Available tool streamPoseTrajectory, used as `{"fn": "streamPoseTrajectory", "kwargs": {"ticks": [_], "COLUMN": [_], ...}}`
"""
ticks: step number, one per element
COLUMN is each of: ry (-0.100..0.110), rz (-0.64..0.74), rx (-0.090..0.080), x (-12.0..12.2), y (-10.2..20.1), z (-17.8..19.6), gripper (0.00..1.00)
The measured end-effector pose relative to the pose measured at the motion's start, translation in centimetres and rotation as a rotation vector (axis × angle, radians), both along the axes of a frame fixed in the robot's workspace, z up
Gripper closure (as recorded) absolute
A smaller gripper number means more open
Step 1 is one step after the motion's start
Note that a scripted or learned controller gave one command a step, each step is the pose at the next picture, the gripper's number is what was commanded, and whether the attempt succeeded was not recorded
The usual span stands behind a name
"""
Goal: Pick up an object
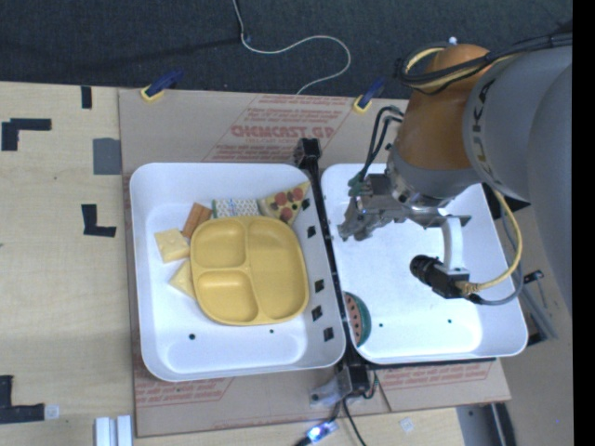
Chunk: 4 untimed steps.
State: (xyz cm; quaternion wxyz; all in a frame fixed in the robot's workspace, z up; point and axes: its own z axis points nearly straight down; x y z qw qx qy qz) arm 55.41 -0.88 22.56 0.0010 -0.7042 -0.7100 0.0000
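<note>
Cardboard sheet [279, 128] under the bins bears illegible red lettering.

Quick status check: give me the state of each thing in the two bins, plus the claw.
yellow divided plate: upright, lying flat in left bin, resting over smaller items.
small items: partly tucked under plate.
round green-rimmed object: at right bin's left wall.
claw: over right bin, nothing visibly held.
</note>
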Motion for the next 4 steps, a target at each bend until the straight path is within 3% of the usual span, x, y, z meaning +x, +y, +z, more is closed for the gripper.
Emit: {"fn": "streamPoseTrajectory", "kwargs": {"ticks": [1, 2, 4], "ry": [0.002, -0.001, 0.002], "rz": [-0.006, -0.007, -0.008], "rx": [-0.002, -0.002, -0.003], "x": [0.2, 0.7, -0.4], "y": [1.0, -0.2, -0.3], "z": [-1.1, 0.6, -0.5], "gripper": [1.0, 1.0, 1.0]}}
